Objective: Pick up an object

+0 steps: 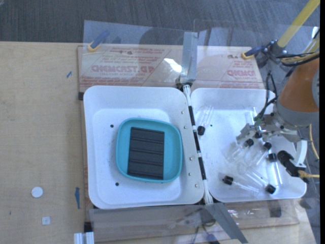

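The right bin [223,103] holds several clear tubes with black caps. One tube [205,117] lies near its left wall, another [239,185] near the front, and a cluster [242,151] sits in the middle. My gripper [252,134] hangs low over the right side of that bin, right at the cluster's upper edge. The grey arm with its orange band [299,93] comes in from the right. In the left bin [96,136] a teal tray [122,154] carries a black ridged block [146,153].
A clear sheet with red lettering [132,67] stands behind both bins. Cables and a yellow rod [299,19] run at the back right. A metal bracket [189,60] rises where the bins meet. The bench [40,136] stretches to the left.
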{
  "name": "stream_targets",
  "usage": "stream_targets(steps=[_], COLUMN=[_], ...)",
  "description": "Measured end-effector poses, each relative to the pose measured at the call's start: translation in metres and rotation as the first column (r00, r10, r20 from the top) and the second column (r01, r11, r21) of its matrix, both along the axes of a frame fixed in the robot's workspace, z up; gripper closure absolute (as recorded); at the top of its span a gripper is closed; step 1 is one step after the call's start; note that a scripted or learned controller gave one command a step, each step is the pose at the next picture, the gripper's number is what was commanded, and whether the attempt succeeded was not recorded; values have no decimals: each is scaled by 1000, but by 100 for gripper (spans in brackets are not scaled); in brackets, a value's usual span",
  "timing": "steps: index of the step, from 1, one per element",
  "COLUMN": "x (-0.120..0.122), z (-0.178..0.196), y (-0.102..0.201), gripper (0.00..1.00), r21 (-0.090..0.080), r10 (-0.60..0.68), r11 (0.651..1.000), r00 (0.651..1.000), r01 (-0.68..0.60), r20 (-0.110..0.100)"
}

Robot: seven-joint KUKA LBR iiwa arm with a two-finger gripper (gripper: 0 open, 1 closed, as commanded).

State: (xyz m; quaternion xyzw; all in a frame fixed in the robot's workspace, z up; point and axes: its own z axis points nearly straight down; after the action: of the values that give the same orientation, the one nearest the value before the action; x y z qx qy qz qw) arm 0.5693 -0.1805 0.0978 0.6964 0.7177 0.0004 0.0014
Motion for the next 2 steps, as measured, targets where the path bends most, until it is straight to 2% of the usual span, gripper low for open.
stream_targets(steps=[1,2], x=[1,-5], z=[11,55], y=[-1,42], gripper=[100,100], r21=[-2,-2], r10=[-1,238], r11=[1000,971], r00=[1000,971], r01=[1,-238], r20=[5,2])
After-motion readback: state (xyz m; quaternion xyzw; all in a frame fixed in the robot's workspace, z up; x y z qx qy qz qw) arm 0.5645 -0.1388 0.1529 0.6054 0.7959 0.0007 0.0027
